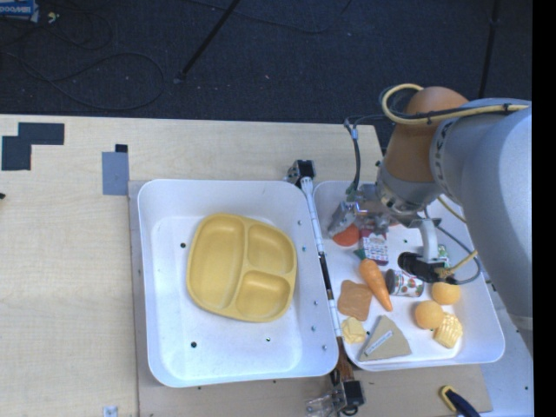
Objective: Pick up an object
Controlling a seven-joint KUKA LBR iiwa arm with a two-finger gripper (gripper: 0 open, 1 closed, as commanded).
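Note:
In the right bin (486,347) lie several toy foods: a red tomato-like piece (346,237), an orange carrot (375,284), a brown toast slice (354,300), a grey-and-tan wedge (384,340), a small can (405,284) and two orange fruits (427,314). My gripper (358,218) hangs low over the bin's back left corner, right above the red piece. It partly hides that piece, and I cannot see whether it touches it. A small white-and-red packet (375,249) lies just beside the gripper.
The left bin (165,337) holds a yellow divided plate (241,266). A yellow corn piece (448,330) and a pale cheese bit (353,329) sit near the right bin's front. The arm's grey body (486,189) covers that bin's back right.

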